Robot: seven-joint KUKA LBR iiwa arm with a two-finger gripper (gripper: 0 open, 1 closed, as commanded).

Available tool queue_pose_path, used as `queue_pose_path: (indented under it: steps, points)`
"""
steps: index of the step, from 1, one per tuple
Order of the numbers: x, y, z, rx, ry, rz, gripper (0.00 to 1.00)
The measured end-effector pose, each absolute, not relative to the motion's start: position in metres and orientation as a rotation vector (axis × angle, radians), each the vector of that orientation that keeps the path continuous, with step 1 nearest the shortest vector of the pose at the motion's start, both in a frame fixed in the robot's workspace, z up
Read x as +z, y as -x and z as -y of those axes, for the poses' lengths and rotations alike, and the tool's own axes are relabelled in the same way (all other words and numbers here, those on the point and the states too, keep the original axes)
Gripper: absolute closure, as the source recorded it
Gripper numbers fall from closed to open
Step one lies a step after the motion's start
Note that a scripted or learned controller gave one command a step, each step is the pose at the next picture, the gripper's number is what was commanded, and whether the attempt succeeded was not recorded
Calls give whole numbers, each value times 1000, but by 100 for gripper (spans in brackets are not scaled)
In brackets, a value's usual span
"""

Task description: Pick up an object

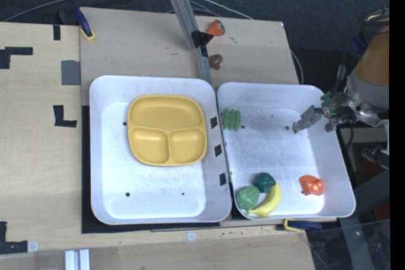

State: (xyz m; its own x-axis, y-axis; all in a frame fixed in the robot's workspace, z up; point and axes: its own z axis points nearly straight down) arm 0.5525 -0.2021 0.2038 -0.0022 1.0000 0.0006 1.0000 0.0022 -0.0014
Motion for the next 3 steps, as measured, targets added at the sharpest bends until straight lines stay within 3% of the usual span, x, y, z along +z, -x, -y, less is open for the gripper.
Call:
queue_pose_path:
  steps: [1,3]
  points:
    - [204,-553,202,1,2218,2223,0]
    - [90,-550,191,6,2216,2221,0]
